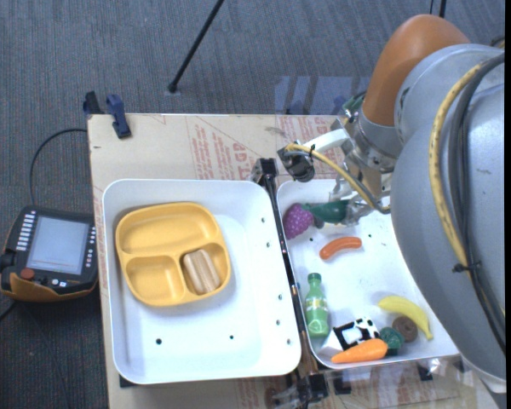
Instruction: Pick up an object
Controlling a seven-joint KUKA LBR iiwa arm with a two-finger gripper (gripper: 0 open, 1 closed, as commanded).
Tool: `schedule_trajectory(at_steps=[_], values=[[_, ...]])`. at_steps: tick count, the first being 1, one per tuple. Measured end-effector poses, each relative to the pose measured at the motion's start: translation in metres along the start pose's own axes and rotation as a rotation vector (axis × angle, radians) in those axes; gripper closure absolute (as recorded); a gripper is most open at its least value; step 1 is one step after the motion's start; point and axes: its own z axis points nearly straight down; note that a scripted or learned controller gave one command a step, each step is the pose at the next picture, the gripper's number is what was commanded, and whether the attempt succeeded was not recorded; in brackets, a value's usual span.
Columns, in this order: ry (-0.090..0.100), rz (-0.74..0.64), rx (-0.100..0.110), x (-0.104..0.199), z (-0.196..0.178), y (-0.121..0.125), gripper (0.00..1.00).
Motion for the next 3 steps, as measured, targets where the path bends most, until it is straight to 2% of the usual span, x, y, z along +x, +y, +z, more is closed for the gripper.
schedule_trajectory(at_steps=[2,3], values=[[-0.005,0.019,0.007,-0.001,-0.018,0.006,1.00],[0.000,0.010,-0.001,0.003,0.010,0.008,1.00]])
